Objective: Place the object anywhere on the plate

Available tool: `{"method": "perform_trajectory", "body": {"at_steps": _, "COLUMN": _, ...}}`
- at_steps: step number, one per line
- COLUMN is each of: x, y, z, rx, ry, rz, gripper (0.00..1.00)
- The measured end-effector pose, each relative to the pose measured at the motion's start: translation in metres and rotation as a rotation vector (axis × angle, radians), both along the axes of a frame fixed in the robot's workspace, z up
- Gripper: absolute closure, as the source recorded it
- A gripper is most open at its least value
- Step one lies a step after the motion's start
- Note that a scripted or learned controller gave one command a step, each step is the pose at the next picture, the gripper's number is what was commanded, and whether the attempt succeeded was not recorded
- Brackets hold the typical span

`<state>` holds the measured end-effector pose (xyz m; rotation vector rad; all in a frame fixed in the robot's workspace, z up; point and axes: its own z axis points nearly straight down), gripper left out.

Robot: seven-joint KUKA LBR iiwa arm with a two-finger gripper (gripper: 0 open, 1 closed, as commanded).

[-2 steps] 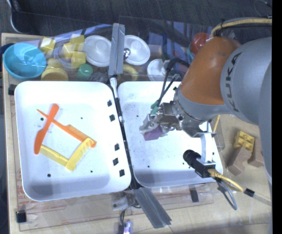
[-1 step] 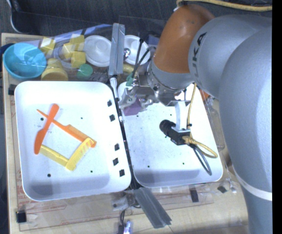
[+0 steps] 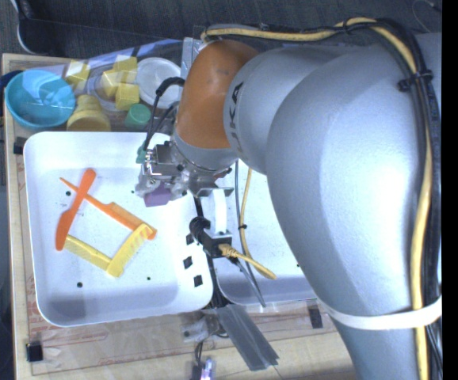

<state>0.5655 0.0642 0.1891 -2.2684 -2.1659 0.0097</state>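
Note:
My gripper (image 3: 157,187) hangs over the right part of the left white bin (image 3: 47,291), near its divider edge. A small purple object (image 3: 157,197) shows between its fingertips, and the gripper is shut on it. Whether the object rests on the bin floor or is lifted just above it, I cannot tell. The big grey arm with its orange band (image 3: 209,101) covers most of the right bin (image 3: 284,291).
An orange and yellow open frame (image 3: 102,228) lies on the left bin's floor, left of the gripper. Behind the bins sit a blue bowl (image 3: 39,100), yellow pieces (image 3: 118,85), a green cap (image 3: 138,115) and a white cup (image 3: 158,76). Cables dangle near the divider (image 3: 213,248).

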Motion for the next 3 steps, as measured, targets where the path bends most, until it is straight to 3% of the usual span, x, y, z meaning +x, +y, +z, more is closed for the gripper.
{"method": "perform_trajectory", "body": {"at_steps": 1, "x": 0.082, "y": 0.009, "z": 0.001, "rx": -0.001, "ry": -0.001, "rz": -0.079, "gripper": 1.00}}
{"method": "perform_trajectory", "body": {"at_steps": 2, "x": 0.057, "y": 0.067, "z": -0.099, "rx": -0.001, "ry": -0.003, "rz": -0.134, "gripper": 1.00}}
{"method": "perform_trajectory", "body": {"at_steps": 3, "x": 0.056, "y": 0.047, "z": -0.042, "rx": 0.000, "ry": -0.005, "rz": 0.126, "gripper": 1.00}}
